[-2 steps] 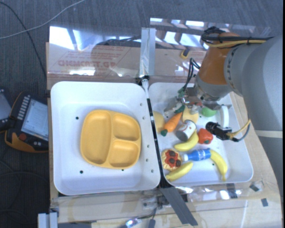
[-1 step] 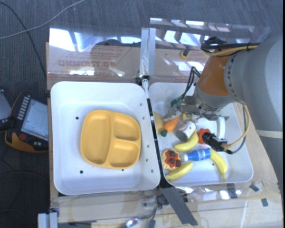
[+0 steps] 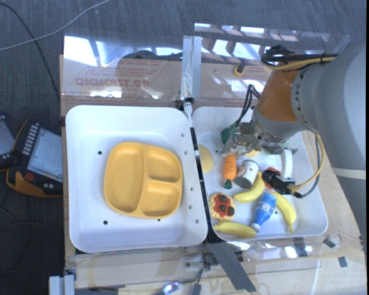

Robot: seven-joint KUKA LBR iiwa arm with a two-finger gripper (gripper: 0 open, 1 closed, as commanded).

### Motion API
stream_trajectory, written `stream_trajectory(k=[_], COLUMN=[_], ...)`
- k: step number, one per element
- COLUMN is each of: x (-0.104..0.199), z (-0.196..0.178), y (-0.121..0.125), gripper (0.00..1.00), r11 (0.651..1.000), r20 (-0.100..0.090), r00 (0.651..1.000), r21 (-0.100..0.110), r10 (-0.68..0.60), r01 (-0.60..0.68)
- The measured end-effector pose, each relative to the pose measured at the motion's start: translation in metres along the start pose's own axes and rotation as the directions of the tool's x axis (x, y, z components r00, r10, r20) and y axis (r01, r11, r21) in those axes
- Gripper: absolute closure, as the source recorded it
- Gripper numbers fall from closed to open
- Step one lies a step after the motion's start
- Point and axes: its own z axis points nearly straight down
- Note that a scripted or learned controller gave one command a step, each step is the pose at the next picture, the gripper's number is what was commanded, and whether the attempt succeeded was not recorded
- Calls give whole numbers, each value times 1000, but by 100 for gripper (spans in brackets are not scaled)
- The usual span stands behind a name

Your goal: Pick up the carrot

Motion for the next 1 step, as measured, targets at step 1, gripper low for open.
stream_trajectory(k=[1], x=[66], z=[-83], y=[-3], gripper=[100], r11=[1000], r20=[6], r00=[1000], r21=[16], r10=[0], r01=[-1])
